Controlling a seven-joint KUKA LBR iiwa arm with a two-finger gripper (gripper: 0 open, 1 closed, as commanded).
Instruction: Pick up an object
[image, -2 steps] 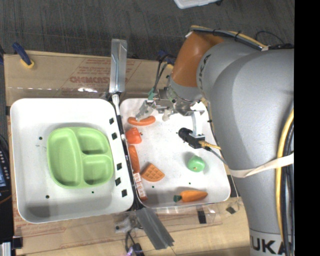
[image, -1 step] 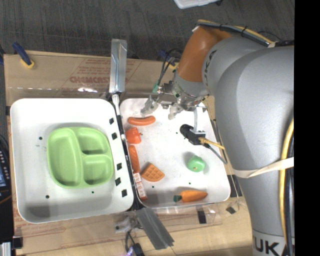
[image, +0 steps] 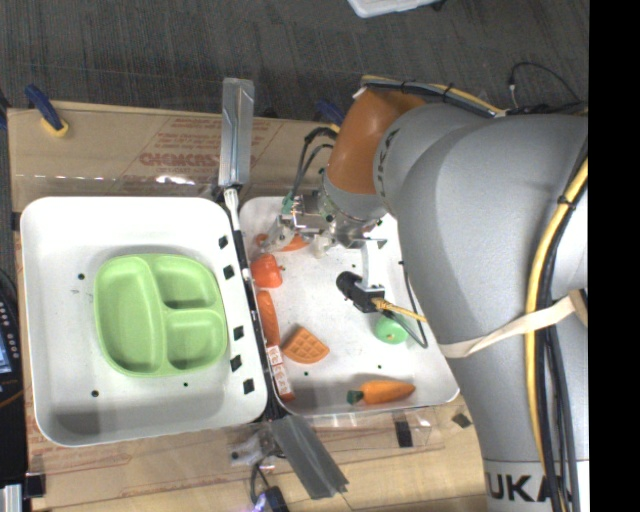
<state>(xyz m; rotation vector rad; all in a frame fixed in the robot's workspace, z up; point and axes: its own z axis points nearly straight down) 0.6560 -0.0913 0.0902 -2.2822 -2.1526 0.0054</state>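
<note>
Hand (image: 300, 228) over right bin (image: 330, 400), perhaps touching.

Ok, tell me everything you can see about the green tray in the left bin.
The green tray is pale lime and looks like moulded plastic, with rounded corners and three compartments: one long section on its left, two smaller ones on its right. It lies flat, right way up, near the middle of the left bin, on the white floor, and nothing else touches it.

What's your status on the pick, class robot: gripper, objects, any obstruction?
Gripper low at right bin's far left corner, fingers unclear. Nearest: orange piece. Carrot, waffle loose. Bin divider close alongside.
</note>
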